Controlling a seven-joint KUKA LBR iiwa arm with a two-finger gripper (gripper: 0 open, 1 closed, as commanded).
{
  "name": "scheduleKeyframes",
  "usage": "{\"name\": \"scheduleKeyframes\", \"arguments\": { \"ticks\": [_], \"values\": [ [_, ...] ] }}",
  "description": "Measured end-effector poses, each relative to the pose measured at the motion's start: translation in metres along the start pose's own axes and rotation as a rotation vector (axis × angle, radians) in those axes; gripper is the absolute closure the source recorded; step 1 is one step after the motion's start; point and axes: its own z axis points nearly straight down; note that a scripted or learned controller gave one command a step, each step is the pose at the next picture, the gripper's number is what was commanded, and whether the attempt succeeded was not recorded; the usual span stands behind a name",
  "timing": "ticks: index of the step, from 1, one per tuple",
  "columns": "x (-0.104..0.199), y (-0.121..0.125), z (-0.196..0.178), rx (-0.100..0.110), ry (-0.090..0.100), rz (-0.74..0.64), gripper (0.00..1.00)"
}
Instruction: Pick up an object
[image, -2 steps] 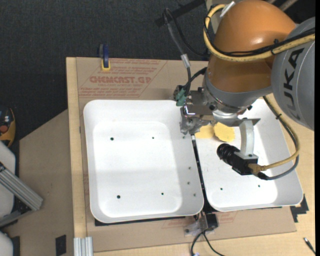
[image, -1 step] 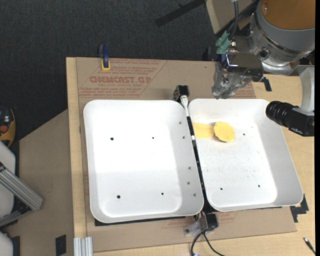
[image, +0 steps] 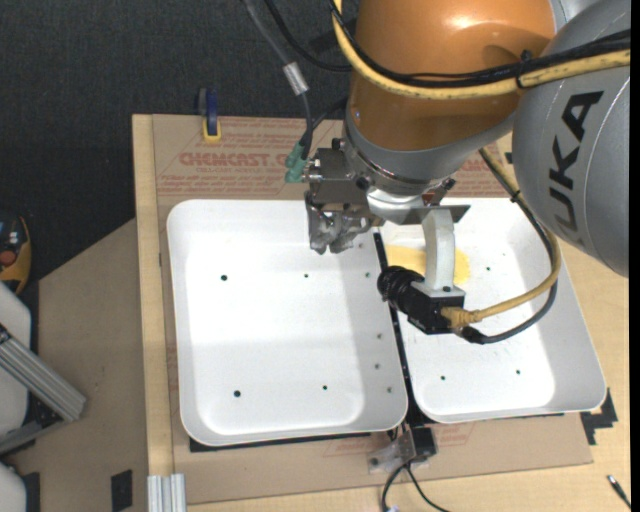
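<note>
The tool (image: 335, 232) hangs over the shallow white left bin (image: 200, 330) — grip state unclear; the flat yellow object (image: 458, 266), seemingly half-hidden, risks a missed grasp.

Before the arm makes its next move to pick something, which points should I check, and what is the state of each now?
1. Target in sight: ok in part. A yellow object lies in the right bin, mostly covered by the arm.
2. Tool over the target: not ok. The tool hangs at the far edge of the left bin, beside the divide.
3. Tool holds something: cannot tell.
4. Finger state: cannot tell.
5. Yellow cable loops over the right bin near the target: not ok, it might snag.
</note>
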Motion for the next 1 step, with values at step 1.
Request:
{"name": "scheduleKeyframes", "arguments": {
  "ticks": [1],
  "values": [
    [0.0428,-0.0197,0.062,-0.001,-0.001,0.004,1.0]
  ]
}}
